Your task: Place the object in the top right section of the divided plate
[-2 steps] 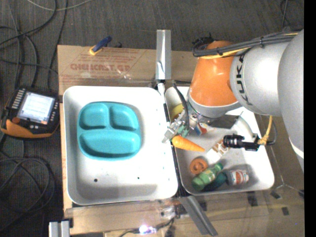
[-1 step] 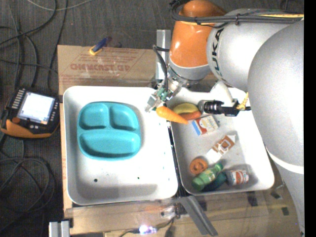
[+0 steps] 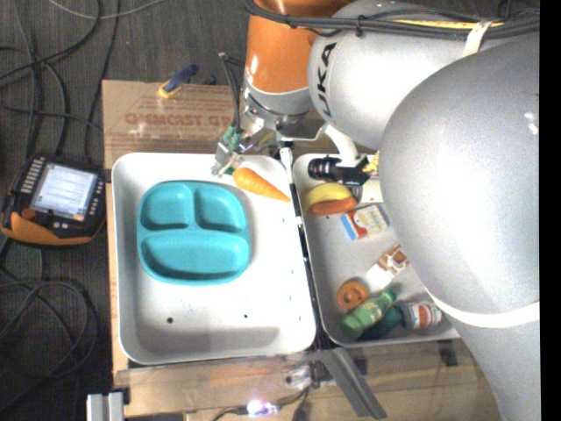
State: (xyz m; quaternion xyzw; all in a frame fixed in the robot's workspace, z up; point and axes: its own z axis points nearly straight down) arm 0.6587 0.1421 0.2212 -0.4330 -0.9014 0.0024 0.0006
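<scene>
Grey arm (image 3: 456, 165) looms nearest, reaching over the right bin (image 3: 326, 305). Its gripper (image 3: 230, 158) hangs beside the carrot (image 3: 259, 182), whether gripped I cannot tell. Carrot lies just past the plate (image 3: 195, 233), near its top right section

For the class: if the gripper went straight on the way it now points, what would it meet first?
The gripper points down and left, so probably the left bin's white floor, near the carrot and blue divided plate; depth is unclear.
</scene>
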